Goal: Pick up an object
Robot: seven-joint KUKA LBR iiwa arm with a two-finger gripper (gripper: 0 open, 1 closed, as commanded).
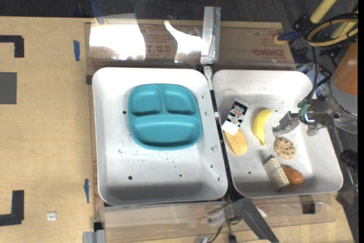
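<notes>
Over the right bin (pixel 250 78) the gripper (pixel 286 124) hangs open beside the banana (pixel 261 124), nothing picked yet.

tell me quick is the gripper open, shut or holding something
Gripper: over the right bin, just above the cookie and beside the banana. Nothing seen between its fingers; open or shut cannot be told.

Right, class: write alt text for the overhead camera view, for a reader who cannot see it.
A grey robot arm's gripper hangs low in the right bin, among a banana, a round cookie and other small items. The left bin holds a teal divided plate.
</notes>
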